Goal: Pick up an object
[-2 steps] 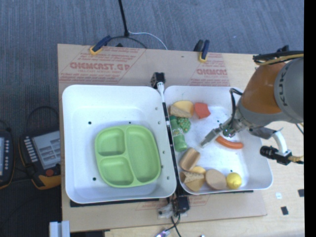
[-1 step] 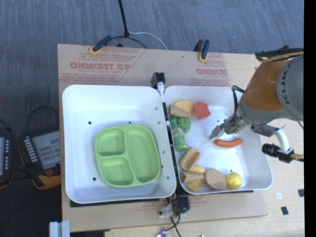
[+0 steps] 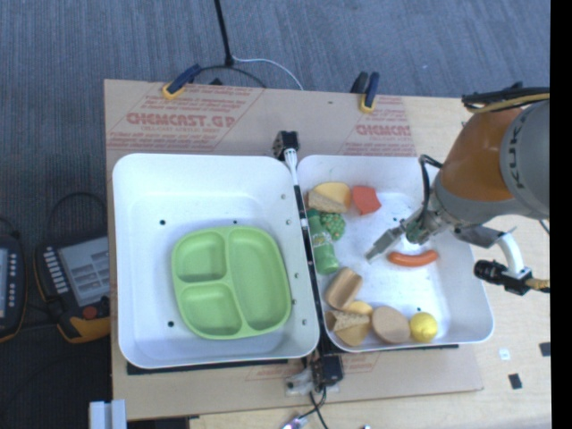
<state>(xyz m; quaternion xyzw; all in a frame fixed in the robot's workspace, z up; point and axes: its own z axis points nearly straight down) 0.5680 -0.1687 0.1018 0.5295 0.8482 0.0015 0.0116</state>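
The right bin (image 3: 465, 315) holds several toy foods. Among them are an orange-red sausage (image 3: 413, 257), a red block (image 3: 365, 199), a yellow-tan bun (image 3: 329, 195), green vegetables (image 3: 327, 228), a brown bread piece (image 3: 342, 286), a tan potato shape (image 3: 390, 324) and a yellow lemon (image 3: 424, 327). My gripper (image 3: 379, 247) hangs over the middle of this bin, pointing down-left. It is just left of the sausage and right of the green vegetables. Its fingers look open with nothing between them.
The left bin (image 3: 143, 204) holds a green divided plate (image 3: 232, 280). The arm's orange band (image 3: 478, 155) looms over the right bin's far right corner. Clamps (image 3: 366, 92) and a cable sit on the bench's back edge.
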